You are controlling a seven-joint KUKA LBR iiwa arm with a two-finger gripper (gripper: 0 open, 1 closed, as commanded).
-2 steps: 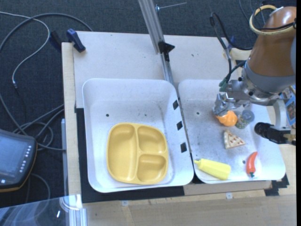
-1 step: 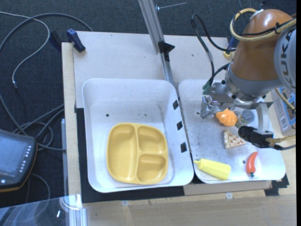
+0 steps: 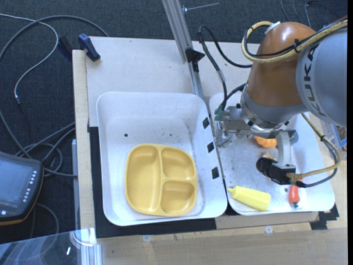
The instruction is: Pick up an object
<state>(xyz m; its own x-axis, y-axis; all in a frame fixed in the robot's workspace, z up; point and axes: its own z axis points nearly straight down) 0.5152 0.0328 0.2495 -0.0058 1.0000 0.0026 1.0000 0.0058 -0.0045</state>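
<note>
We see gripper [image 3: 223,132] low in right white plastic bin [image 3: 325,195]; cannot tell its state. Risk: clipping bin wall, missing yellow plastic wedge [image 3: 250,197].

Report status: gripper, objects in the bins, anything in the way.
Gripper low at right bin near edge. Yellow object, orange piece unheld. Yellow tray in left bin.
</note>
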